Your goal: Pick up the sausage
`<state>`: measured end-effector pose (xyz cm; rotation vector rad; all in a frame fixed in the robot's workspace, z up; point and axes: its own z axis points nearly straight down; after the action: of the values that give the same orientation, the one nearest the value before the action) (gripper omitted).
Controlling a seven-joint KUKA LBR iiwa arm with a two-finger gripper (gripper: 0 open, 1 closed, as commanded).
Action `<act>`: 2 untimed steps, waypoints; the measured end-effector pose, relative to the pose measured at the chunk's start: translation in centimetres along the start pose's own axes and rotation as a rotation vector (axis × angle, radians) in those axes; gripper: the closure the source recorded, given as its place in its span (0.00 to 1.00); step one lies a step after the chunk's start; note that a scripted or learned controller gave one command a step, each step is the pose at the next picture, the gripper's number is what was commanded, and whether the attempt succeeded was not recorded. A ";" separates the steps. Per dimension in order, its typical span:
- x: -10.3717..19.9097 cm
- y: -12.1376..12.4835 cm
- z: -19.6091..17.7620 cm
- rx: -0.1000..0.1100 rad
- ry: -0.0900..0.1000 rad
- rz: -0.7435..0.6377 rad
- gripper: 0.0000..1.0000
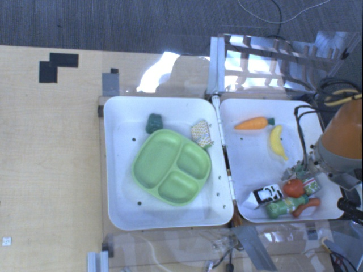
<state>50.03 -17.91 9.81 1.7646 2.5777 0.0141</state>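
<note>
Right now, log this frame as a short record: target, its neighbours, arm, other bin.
target: sausage, reddish, near front right corner of right bin
neighbours: tomato, green toy, black-and-white item
also in right bin: carrot, banana
arm: orange band above bin's right edge
left bin: green divided plate, dark green item, patterned item

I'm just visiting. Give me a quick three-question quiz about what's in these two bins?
1. True or false: the green plate lies in the same bin as the carrot.
2. Which lies nearer the sausage: A) banana B) tomato?
3. Fill in: the claw hovers over the ___ bin in the picture.

Key: 1 false; 2 B; 3 right.
</note>
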 end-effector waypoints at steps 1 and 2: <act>0.0 0.0 0.0 0.000 0.000 0.000 0.00; -2.0 -1.4 0.9 0.002 0.006 -0.229 0.00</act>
<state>49.41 -20.26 8.87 1.4614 2.7670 0.0141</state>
